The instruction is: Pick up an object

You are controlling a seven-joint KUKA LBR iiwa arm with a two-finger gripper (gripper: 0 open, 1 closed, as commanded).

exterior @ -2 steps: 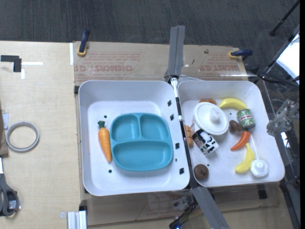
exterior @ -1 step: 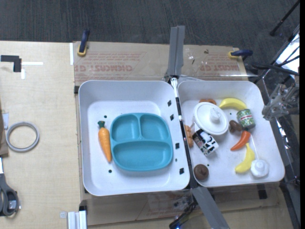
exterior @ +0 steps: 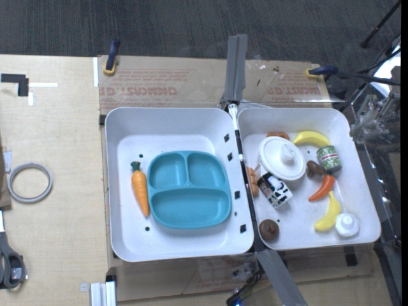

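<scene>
The right bin (exterior: 363, 171) holds several small objects. A white round lidded pot (exterior: 281, 158) lies near its middle, with a yellow banana (exterior: 311, 138) and a green can (exterior: 329, 159) behind and to its right. A red chili pepper (exterior: 322, 187) and a second banana (exterior: 329, 213) lie nearer the front, beside a small white cap-like piece (exterior: 347, 224). A black-and-white patterned toy (exterior: 275, 190) rests left of centre. A brown round piece (exterior: 268, 229) sits at the front left corner. In the left bin (exterior: 121, 132) are a blue divided plate (exterior: 189, 189) and a carrot (exterior: 140, 189).
A grey bar (exterior: 236, 69) runs back from the seam between the bins. A roll of tape (exterior: 29, 182) and scissors (exterior: 11, 268) lie on the wooden bench at the left. Metal framework and cables (exterior: 376, 116) crowd the right bin's far right edge.
</scene>
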